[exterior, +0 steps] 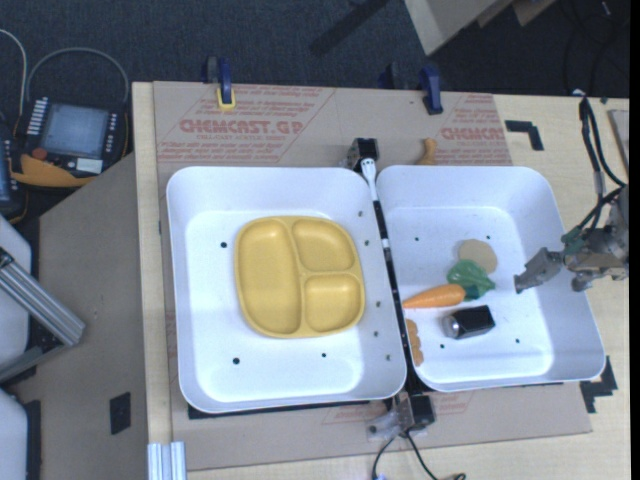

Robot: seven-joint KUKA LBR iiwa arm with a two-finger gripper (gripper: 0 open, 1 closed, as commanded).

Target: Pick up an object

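Claw (535,271) blurred at right bin (560,363) edge; grip state indiscernible.

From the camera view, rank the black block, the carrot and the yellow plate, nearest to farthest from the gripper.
1. Black block, right bin, just left of the gripper.
2. Carrot, right bin, by the divider.
3. Yellow plate, left bin.

We see our gripper (533,273) reaching in from the right edge of the camera view, low and roughly level, its dark fingers pointing left. Its grey-green body sits behind them toward the right, with cables rising above it. We cannot tell whether the fingers are spread or closed
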